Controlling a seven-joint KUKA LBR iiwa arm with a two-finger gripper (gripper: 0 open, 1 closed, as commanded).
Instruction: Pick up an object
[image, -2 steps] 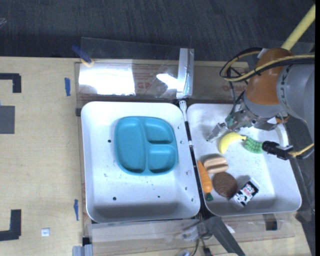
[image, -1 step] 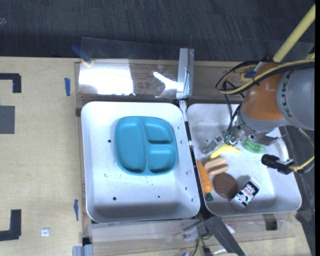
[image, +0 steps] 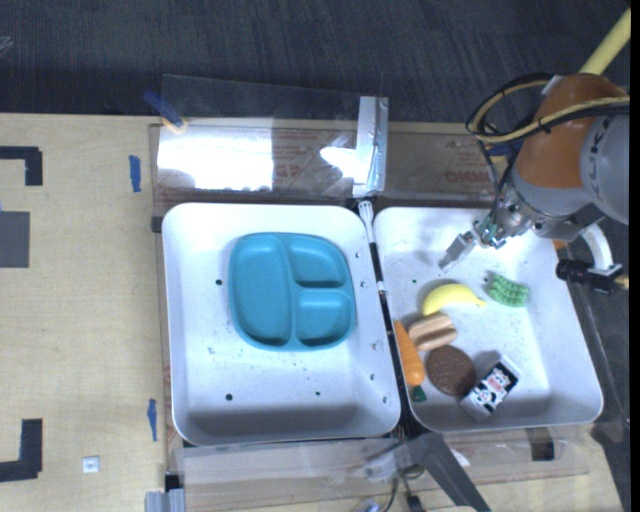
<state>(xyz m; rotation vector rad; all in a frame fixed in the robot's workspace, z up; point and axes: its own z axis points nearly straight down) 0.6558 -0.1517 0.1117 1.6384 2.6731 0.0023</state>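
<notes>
Looking down on the bench, nearest edge first: wooden framing and a dark strut run below the two white bins. Right bin (image: 575, 385) holds the whole cluster of small items, all in its lower half. Closest to the front wall: a small black-and-white carton (image: 490, 387), tilted, lying just beside a round brown cookie-like disc (image: 450, 369). An orange carrot (image: 409, 360) with a green tip lies along the bin's left wall, touching or nearly touching the disc. Just behind the disc sits a tan bread-roll piece (image: 432, 330), and behind that a yellow banana (image: 450, 296), the two touching or close to it. A green bumpy piece, perhaps a pea pod (image: 506, 290), lies a little apart to the right of the banana.

Left bin (image: 190, 400) holds a blue divided plate (image: 292, 290) with three compartments, set roughly mid-bin.

Farther back in the right bin: the gripper (image: 455, 250) hangs over bare white floor, behind and slightly left of the banana, near it but apart. Fingers point down-left; nothing sits between them. Whether they stand apart or together — cannot tell at this size.

Grey arm with orange band (image: 560, 140) enters from upper right, black and yellow cables looping over it. Beyond the bins, a clear plastic sheet (image: 260, 140) catches glare.
</notes>
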